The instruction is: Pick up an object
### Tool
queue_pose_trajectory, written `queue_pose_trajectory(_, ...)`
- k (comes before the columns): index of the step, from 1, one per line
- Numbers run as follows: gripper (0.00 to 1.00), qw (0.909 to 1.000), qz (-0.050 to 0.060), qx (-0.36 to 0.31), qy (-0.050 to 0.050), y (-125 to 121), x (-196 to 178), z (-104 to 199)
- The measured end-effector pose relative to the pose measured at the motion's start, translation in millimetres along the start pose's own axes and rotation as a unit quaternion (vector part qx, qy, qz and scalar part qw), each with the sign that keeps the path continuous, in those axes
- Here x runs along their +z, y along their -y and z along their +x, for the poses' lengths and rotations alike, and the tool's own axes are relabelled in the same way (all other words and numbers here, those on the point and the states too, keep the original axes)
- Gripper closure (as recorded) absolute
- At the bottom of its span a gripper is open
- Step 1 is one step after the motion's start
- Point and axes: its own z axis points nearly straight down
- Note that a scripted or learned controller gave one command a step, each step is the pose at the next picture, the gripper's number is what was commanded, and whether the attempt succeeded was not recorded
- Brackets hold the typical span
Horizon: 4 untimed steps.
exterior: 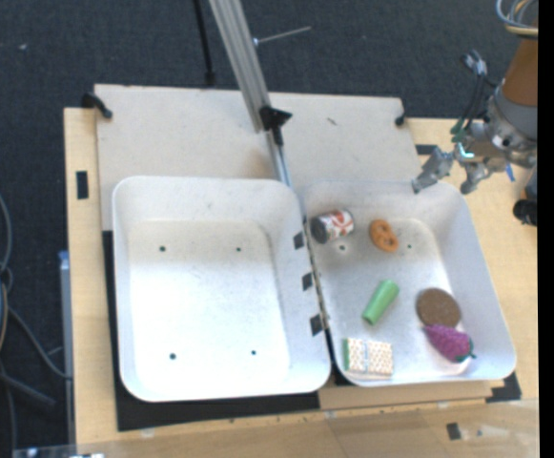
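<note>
Objects: I count six in the right bin [482, 256]: can [333, 224], orange piece [384, 236], green cylinder [380, 301], brown disc [438, 307], purple item [448, 342], patterned packet [369, 356].
Progress: nothing lifted yet; I judge that choosing, descending, gripping and raising are all left.
Gripper [448, 172]: over the right bin's far right corner, above its rim, carrying nothing; I cannot tell its finger state.
Left bin [129, 256]: touching the right bin's left wall.
Labels: can's red-and-white print near the right bin's left wall, unreadable to me.
</note>
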Motion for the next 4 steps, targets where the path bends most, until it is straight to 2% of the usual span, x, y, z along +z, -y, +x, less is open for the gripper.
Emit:
queue_pose_trajectory(1,0.0,1.0,-0.002,-0.002,0.002,-0.8,-3.5,-0.4)
queue_pose_trajectory(2,0.0,1.0,0.0,-0.003,0.001,1.1,58.5,3.3)
queue_pose_trajectory(4,0.0,1.0,-0.001,-0.004,0.002,-2.1,138.2,4.3)
